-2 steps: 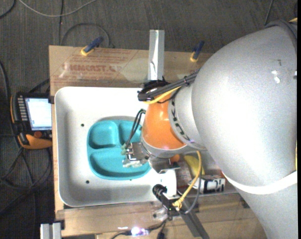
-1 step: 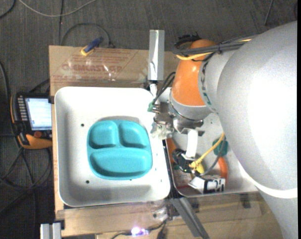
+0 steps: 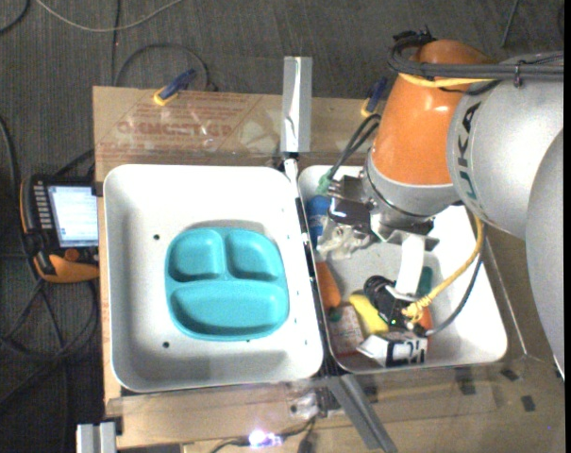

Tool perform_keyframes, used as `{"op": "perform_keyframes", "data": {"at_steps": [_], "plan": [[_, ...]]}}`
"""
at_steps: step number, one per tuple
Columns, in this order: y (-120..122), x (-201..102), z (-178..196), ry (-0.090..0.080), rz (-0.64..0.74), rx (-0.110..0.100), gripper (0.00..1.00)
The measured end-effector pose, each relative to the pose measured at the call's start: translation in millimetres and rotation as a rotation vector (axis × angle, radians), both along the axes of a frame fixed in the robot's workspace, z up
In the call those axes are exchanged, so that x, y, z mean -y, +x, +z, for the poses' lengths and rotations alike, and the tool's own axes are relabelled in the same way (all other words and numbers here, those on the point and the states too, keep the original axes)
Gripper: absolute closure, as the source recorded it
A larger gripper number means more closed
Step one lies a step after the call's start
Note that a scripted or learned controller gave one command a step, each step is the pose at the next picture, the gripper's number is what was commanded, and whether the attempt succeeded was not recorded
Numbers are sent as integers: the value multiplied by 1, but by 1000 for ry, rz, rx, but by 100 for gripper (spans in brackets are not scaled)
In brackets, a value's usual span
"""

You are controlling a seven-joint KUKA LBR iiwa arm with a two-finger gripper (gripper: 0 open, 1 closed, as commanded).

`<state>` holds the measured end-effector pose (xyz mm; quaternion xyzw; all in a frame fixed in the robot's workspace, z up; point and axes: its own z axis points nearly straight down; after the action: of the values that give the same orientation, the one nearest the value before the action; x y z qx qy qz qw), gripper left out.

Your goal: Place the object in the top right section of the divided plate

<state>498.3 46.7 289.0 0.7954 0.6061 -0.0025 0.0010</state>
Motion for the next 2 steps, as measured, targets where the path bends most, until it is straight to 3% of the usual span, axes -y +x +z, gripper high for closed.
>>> {"op": "perform_keyframes", "data": {"at_steps": [1, 2], "plan": [[28, -49, -83, 0, -97, -3, 100], [27, -48, -75, -5, -95, -7, 100]]}}
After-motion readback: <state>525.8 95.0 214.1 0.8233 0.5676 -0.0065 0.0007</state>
